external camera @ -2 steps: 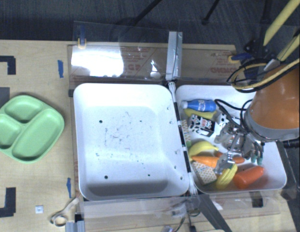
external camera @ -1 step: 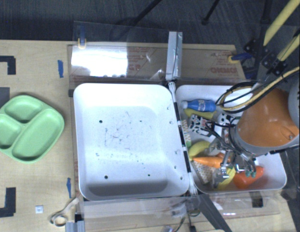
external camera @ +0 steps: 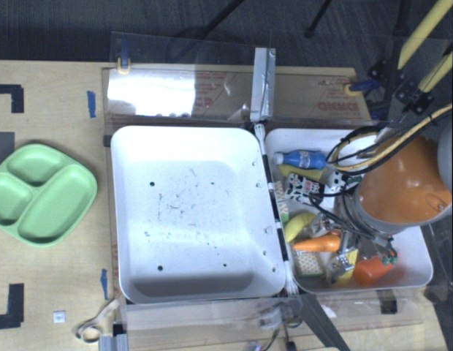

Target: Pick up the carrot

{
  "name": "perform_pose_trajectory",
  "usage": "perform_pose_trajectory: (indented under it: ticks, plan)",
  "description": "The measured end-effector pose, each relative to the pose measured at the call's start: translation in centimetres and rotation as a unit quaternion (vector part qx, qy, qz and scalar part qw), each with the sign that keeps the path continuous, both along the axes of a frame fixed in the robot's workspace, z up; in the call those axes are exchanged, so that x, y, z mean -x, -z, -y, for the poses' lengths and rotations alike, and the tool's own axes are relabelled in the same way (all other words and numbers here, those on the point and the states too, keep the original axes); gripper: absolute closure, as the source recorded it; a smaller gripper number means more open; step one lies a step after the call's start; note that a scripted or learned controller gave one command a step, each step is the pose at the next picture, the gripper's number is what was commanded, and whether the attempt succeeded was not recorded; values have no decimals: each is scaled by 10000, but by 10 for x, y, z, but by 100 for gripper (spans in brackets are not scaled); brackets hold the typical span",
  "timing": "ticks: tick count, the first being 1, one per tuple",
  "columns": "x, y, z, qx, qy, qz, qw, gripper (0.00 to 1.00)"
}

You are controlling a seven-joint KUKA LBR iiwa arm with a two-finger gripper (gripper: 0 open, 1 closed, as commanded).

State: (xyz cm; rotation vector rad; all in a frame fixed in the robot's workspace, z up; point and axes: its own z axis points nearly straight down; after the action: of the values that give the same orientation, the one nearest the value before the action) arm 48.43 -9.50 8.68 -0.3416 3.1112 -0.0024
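Observation:
The carrot (external camera: 316, 245) is a short orange piece lying level in the right bin (external camera: 425, 268), close to its left wall and towards the front. My gripper (external camera: 344, 251) hangs low over the clutter at the carrot's right end, below the arm's big orange band (external camera: 398, 189). The wrist and cables hide how the gripper meets the carrot, so a hold cannot be made out.
Around the carrot lie a yellow banana-like piece (external camera: 300, 225), a black-and-white patterned item (external camera: 304, 189), a blue-labelled bottle (external camera: 302, 159) and an orange-red object (external camera: 370, 270). The left bin (external camera: 139, 152) stands alongside. A green divided plate (external camera: 41, 194) rests on the bench at far left.

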Motion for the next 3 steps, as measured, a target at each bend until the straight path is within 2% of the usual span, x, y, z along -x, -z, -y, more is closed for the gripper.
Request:
perform_pose_trajectory:
  ticks: [1, 2, 3]
  plan:
    - [-20, 1, 30, -36, 2496, -25, 9683, 0]
    - [3, -65, 29, -20, 579, -52, 9983, 0]
    - [-15, -23, 85, -13, -562, -45, 9984, 0]
